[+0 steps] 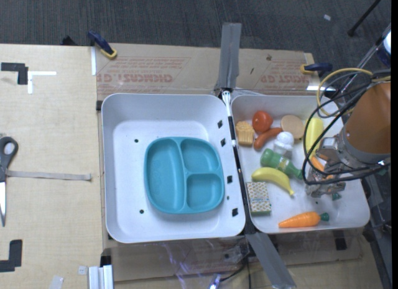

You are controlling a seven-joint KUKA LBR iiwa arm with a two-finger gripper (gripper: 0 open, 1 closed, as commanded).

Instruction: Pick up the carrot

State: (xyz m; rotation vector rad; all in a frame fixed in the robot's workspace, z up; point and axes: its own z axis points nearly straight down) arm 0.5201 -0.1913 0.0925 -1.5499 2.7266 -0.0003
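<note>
Carrot point(300, 220) in right bin point(354, 216)

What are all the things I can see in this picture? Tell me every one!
Left bin: 1, white, middle of the bench.
Right bin: 1, white, beside the left bin.
Tray: 1, teal, three compartments, in the left bin.
Carrot: 1, orange with a green top, near front edge of the right bin.
Banana: 1, yellow, middle of the right bin.
Bottle: 1, green with a white cap, above the banana.
Tomato: 1, red, back of the right bin.
Sponge block: 1, speckled tan, left of the carrot.
Scissors: 1, grey, at the left edge.
Clamps: 2, blue and yellow, on the cardboard at the back.
Gripper: 1, grey, above the carrot, over the right bin.
</note>
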